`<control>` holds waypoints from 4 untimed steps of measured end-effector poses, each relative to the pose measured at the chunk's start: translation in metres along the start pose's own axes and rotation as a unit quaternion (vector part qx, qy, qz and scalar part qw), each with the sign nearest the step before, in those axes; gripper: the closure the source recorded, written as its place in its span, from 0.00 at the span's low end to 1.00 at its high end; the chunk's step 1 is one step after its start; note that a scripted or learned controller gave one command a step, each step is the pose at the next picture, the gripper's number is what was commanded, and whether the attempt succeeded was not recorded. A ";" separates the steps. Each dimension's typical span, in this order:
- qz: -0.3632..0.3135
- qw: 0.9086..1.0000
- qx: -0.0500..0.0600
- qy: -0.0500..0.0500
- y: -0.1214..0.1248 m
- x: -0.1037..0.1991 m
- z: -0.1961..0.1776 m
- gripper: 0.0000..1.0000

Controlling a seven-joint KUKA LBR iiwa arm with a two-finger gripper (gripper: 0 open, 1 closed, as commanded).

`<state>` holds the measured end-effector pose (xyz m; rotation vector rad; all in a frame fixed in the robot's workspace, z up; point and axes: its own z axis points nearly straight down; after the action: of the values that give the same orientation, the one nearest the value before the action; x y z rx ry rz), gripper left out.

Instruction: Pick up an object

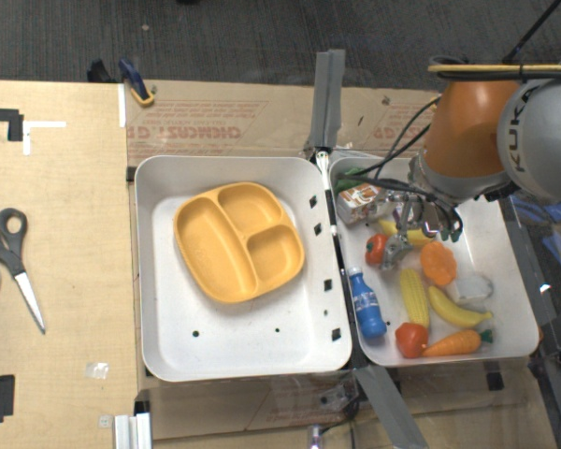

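The fingers (407,241) hang over the right bin (514,335); whether they stand apart or together cannot be told. A small red tomato (376,248) lies just beside them, camera-left, seemingly ungrasped.

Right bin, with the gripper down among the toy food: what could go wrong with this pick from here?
1. The gripper sits in a tight cluster: a small red item, an orange piece and a corn cob lie close, so it may nudge or pinch a neighbour.
2. The items look smooth and rounded, so one could slip out on lifting.
3. The packet near the bin wall leaves little clearance on that side.
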<state>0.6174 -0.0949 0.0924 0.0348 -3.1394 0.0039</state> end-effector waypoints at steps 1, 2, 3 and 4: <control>-0.038 0.999 0.000 -0.003 -0.044 -0.030 -0.037 0.00; -0.017 1.000 -0.001 -0.003 -0.033 0.024 0.000 0.00; -0.017 1.000 -0.001 -0.005 -0.033 0.022 -0.010 1.00; -0.057 0.998 -0.001 -0.001 -0.010 0.007 0.001 1.00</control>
<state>0.6102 -0.1046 0.0919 0.2123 -3.1346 0.0007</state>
